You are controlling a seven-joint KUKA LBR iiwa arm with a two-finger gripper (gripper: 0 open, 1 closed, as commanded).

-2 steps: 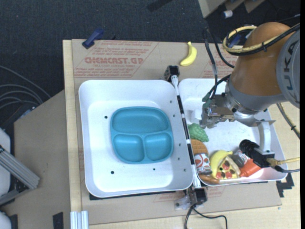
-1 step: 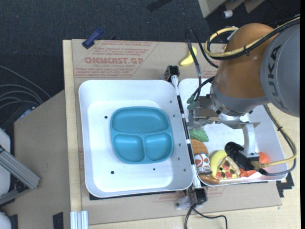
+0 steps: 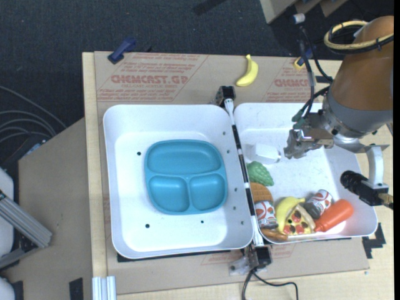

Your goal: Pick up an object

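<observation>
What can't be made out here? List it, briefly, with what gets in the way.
- Gripper, camera view: small and dark above the right bin; whether anything sits between its fingers cannot be told.
- Toy pile in the right bin's near corner: pieces overlap, so the carrot and banana hide what lies beneath.
- Arm: cut off by the right edge.
- White piece by the divider: too washed out against the bin to identify.

Dark carpet floor (image 3: 56,17); cardboard-topped bench (image 3: 162,74); grey cables (image 3: 25,124) at left.
</observation>
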